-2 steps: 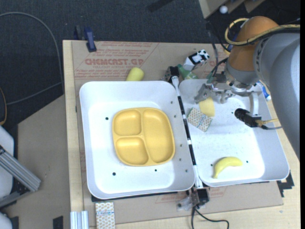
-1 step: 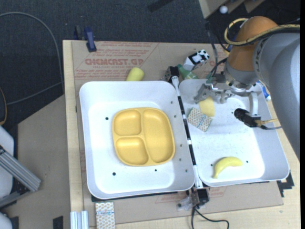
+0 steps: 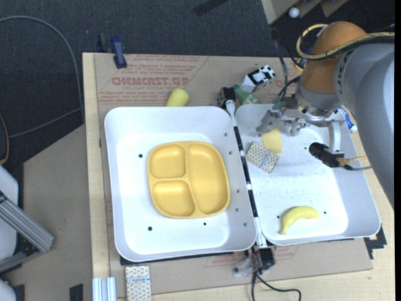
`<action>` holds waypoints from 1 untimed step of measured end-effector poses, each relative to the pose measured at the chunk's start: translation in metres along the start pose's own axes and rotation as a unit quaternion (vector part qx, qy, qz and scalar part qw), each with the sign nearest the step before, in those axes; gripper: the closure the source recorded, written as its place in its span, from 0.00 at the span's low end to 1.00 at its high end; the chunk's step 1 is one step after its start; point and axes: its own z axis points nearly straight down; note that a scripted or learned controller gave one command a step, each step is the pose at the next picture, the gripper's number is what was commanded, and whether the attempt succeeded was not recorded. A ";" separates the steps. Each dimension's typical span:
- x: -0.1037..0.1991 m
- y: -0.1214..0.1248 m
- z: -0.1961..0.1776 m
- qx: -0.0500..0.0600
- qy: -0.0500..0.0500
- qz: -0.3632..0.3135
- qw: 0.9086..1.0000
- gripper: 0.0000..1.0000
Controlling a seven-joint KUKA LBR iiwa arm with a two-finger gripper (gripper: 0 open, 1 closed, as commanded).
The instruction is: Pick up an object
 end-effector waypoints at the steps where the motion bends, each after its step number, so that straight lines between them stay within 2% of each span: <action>1: 0.001 -0.001 -0.001 0.000 0.000 0.000 1.000 0.00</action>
